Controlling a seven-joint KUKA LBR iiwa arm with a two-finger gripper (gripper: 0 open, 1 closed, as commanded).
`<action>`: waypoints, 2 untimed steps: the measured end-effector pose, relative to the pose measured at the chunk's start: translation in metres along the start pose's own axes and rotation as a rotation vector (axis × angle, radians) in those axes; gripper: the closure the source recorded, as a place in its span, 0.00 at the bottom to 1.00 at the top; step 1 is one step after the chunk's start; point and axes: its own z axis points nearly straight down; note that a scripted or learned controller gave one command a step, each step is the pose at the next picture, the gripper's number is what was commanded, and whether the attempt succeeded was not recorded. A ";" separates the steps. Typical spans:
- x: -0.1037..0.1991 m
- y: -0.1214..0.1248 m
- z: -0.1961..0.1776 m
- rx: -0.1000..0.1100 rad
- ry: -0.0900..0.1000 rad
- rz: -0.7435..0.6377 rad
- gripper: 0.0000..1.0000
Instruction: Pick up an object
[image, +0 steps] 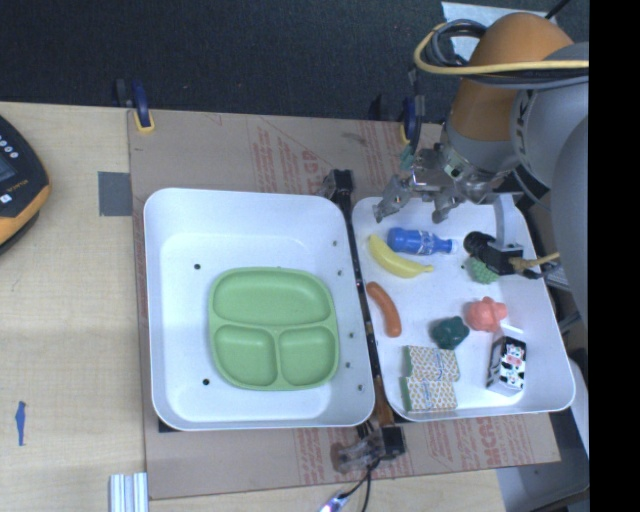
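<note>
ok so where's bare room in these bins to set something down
Left bin: bare floor all around the green tray, widest along its top edge. Right bin: crowded; small gaps between sausage and teal lump, and between hand and blue bottle.

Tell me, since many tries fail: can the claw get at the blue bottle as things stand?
Probably yes. The claw hangs open over the right bin's far end, and the blue bottle lies just below it, uncovered; only the banana crowds one side.
</note>
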 end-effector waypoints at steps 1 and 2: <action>-0.042 -0.053 0.106 0.002 0.000 0.002 0.00; -0.068 -0.003 0.106 0.015 0.003 0.002 0.00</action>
